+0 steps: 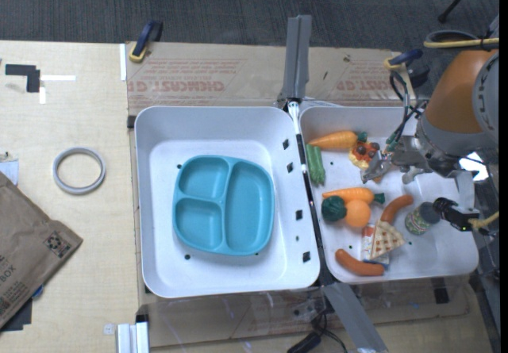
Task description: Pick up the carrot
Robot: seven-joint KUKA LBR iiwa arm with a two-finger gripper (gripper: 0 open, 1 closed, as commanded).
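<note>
An orange carrot (333, 140) with a small green top lies at the far left of the right bin (460, 264). A second carrot-like orange piece (357, 195) with a dark green leafy end lies mid-bin, above a round orange (358, 214). My gripper (391, 174) hangs over the middle of the right bin, to the right of both carrots. It is open, with one fingertip (372, 174) close to the second piece's right end. Nothing sits between its fingers.
The right bin also holds a green pod (316, 163), a red and yellow toy (363, 152), a sausage (397, 207), a pizza slice (386, 240), a hot dog (361, 264) and a can (418, 220). In the left bin (159, 185) lies a blue divided plate (225, 205). A tape ring (78, 170) lies on the bench.
</note>
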